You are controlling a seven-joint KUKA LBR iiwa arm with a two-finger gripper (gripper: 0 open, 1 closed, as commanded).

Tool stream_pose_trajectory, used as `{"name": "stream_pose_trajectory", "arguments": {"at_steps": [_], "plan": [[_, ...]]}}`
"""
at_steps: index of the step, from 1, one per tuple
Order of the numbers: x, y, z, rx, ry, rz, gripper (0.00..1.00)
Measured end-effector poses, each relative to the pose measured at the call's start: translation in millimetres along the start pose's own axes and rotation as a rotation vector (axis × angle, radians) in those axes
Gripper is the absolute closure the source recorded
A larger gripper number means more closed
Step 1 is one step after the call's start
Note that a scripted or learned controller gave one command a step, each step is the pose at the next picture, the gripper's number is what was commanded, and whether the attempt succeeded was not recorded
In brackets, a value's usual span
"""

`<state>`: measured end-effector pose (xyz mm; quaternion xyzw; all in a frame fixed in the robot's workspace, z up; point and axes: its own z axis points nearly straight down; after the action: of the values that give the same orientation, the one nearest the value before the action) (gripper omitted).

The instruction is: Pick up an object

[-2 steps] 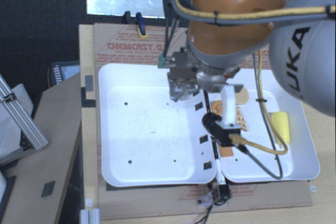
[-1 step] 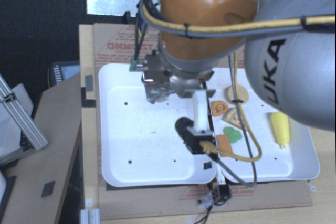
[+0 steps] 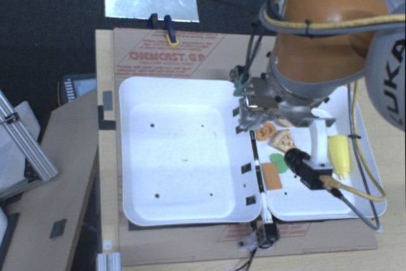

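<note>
The claw [image 3: 254,112] hung over the right bin [image 3: 298,209]; its state was unclear. It should centre above the pretzel [image 3: 264,132] before descending.

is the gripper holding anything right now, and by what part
Cannot be told: the gripper sits low over the right bin, near a pretzel-shaped piece, but the arm hides whether anything is gripped.

White bins [image 3: 177,162] hold a yellow corn cob [image 3: 339,154], an orange block [image 3: 271,176] and a green piece [image 3: 278,160].
</note>
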<state>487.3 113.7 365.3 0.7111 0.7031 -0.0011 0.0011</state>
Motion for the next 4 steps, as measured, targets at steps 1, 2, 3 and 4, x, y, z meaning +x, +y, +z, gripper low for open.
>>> {"name": "stream_pose_trajectory", "arguments": {"at_steps": [1,2,3,4], "plan": [[16,0,-92,-0.011,0.007,-0.016,1.00],[64,-2,-124,-0.005,0.006,-0.020,1.00],[113,23,-173,-0.008,0.007,-0.019,1.00],[110,22,-170,-0.002,0.005,-0.015,0.00]]}}
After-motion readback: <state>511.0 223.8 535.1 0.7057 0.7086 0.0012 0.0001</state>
